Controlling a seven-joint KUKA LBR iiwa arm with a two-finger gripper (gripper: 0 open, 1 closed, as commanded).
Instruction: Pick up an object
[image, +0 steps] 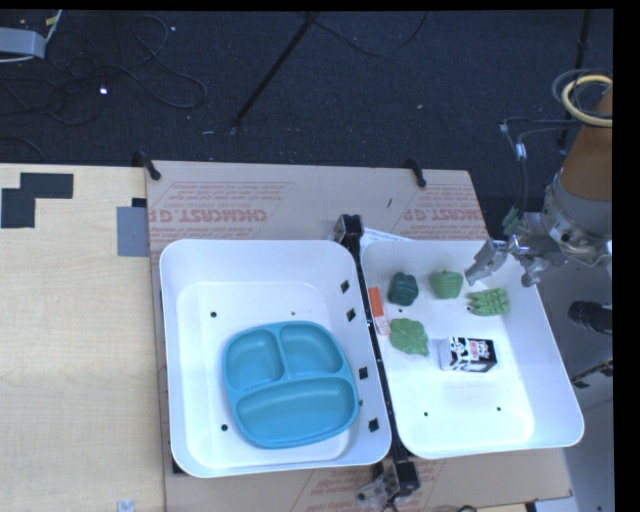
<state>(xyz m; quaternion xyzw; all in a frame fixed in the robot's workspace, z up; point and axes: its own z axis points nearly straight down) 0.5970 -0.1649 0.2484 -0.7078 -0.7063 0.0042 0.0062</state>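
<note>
The right bin (540, 400) holds several small objects: a dark teal lump (403, 289), a green block (446, 284), a ridged light green piece (488, 301), a leafy green piece (409, 336) and a black-and-white carton (470, 354). My gripper (506, 270) hangs over the bin's upper right part, just above the ridged light green piece. Its fingers are spread open and nothing sits between them.
A blue divided plate (290, 383) lies in the left bin (190, 300). A thin orange strip (376, 303) rests by the divider between the bins. Cardboard lies under both bins, and cables run across the dark floor behind.
</note>
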